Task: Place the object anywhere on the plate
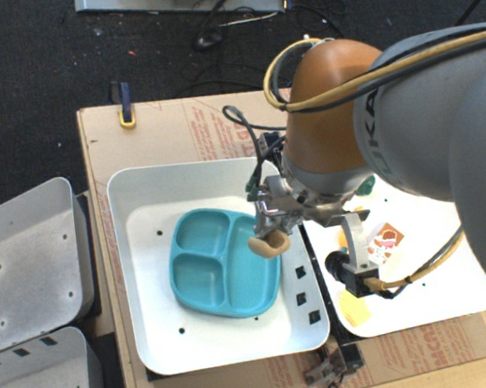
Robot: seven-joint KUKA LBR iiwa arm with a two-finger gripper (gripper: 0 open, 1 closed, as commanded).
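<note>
Hovering over teal plate (221, 266) right edge — fingers (269, 229) apparently gripping tan object (269, 245).

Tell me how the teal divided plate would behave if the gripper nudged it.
The teal plate looks like thin rigid plastic, so probably light and stiff. Lying flat on the smooth white bin, it would likely slide rather than tip. Its raised dividers might catch a fingertip.

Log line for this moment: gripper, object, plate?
gripper: over plate's right edge, small tan object at its tip | plate: teal, divided, in left bin | grasp: cannot tell | placement: not yet
</note>
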